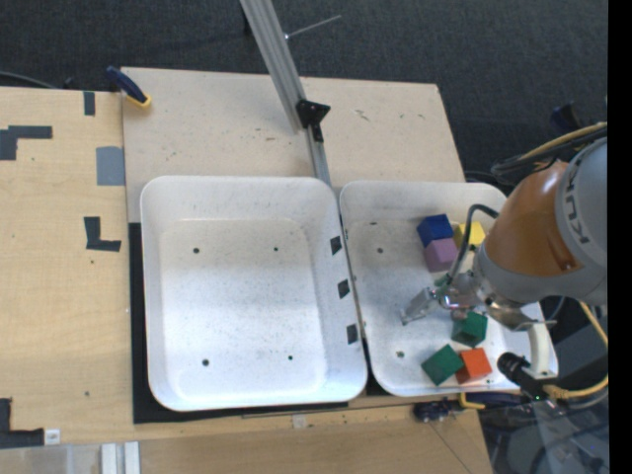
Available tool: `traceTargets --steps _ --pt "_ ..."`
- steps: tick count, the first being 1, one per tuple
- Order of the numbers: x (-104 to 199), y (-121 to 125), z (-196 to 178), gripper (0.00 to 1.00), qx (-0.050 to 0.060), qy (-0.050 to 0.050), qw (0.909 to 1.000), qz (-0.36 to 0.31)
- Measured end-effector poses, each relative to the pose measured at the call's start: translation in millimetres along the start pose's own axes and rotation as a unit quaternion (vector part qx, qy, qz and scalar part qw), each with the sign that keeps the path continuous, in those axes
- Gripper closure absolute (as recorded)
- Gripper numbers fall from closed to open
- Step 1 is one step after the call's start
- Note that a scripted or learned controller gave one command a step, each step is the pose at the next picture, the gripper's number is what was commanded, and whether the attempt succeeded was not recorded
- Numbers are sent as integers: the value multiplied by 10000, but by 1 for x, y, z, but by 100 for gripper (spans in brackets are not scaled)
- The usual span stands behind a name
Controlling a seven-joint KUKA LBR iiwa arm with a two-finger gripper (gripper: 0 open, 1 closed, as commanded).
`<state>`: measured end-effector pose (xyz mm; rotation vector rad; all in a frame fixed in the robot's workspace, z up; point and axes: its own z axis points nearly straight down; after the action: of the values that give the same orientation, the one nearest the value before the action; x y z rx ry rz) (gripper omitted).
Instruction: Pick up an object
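Note:
My gripper point(423, 304) hangs low over the middle of the right bin point(380, 363), with its metal fingers spread open and nothing between them. A purple cube point(440, 255) lies just beyond it, and a blue cube point(434, 229) and a yellow block point(473, 233) sit behind that. Just right of the gripper, partly under the wrist, is a dark green cube point(472, 327). Near the bin's front edge rest another green cube point(442, 364) and an orange cube point(476, 363), side by side.
The left bin point(242, 294) stands beside the right one, the two sharing a raised rim. A slanted metal pole point(281, 57) crosses the bench behind the bins. The arm's orange band and grey body point(538, 245) cover the right bin's far right side.

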<state>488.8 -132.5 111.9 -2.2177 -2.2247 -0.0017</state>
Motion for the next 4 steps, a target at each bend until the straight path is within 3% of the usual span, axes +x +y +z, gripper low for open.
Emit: traceTargets --steps 1,2,4 --pt "1 0 21 0 15 -3 10000 7" --pt "1 -1 11 100 24 4 10000 7" --pt "12 -4 -84 100 -12 -8 10000 6"
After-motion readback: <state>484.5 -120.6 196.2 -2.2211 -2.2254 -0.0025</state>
